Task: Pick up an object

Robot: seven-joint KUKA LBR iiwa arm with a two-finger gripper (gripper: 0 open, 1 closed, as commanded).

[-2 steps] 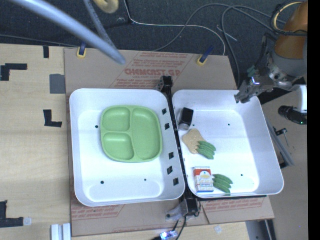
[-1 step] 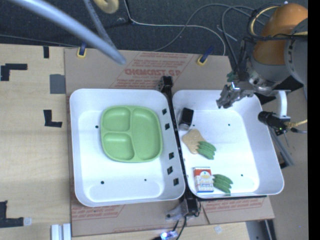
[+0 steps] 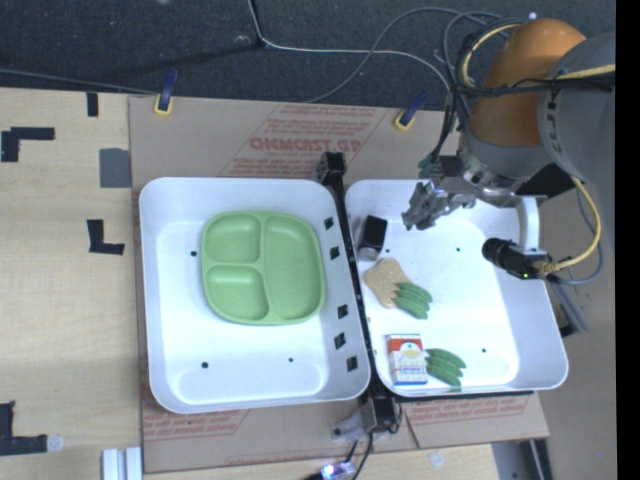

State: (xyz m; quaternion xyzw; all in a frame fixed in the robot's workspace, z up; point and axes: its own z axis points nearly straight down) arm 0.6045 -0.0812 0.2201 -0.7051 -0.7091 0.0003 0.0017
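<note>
The arm hangs over the right bin, where the objects lie: a tan piece touching a green toy, a small box beside another green toy, and a black block. A clean pick likely means descending squarely over one object apart from the bin wall. The gripper hovers near the black block, grasping nothing visible; its opening I cannot tell.

The wooden bench bears a cardboard sheet under two white bins, side by side.
</note>
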